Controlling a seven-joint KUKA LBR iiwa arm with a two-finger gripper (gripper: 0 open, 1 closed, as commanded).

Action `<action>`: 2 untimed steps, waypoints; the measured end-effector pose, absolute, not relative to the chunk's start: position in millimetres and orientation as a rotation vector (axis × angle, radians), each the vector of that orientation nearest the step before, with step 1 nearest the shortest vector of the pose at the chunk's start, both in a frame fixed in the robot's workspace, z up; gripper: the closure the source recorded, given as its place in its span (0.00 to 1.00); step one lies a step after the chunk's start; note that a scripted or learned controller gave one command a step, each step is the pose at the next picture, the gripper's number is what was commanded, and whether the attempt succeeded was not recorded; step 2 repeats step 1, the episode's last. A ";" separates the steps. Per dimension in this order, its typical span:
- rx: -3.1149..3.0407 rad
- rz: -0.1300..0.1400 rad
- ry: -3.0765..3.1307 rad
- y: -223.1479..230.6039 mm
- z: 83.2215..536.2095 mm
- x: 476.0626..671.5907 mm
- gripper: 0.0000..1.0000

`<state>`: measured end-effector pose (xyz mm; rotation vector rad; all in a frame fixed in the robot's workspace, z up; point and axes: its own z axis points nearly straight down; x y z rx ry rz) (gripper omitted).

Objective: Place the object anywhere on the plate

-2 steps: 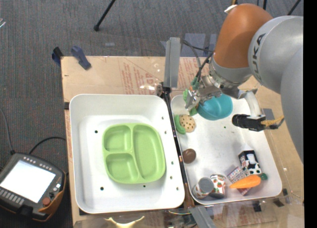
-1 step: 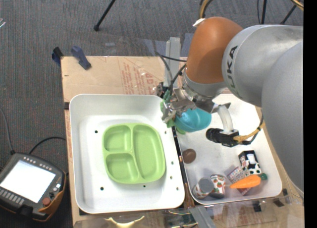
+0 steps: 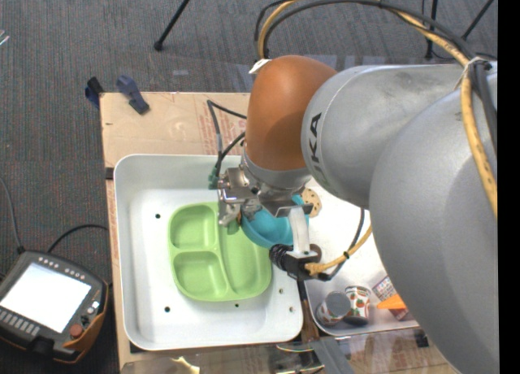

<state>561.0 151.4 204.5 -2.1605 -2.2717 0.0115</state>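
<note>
1. Over left white bin (image 3: 138, 299): gripper (image 3: 244, 216) low at right edge of green divided plastic plate (image 3: 218, 252).
2. Teal rounded object (image 3: 266, 228) beneath wrist; can't tell if pincer is apart or clamped.
3. Risk: object drops off plate rim if released here.

The arm (image 3: 390, 145) covers most of the right bin (image 3: 357, 328); only that bin's front-left corner shows, where small items are cut short by the arm and too small to name. The tool (image 3: 244, 206) sits under the wrist, its fingers hidden. A teal object (image 3: 264, 230) peeks from beneath, shape unclear. The green plate (image 3: 215, 254) loses its right rim under it. The table's right edge is covered.
</note>
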 end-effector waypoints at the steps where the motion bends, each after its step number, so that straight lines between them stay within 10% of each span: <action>1: -2.163 0.010 -2.272 150.5 205.3 561.5 0.00; 2: -2.163 0.010 -2.272 150.5 205.3 561.5 0.00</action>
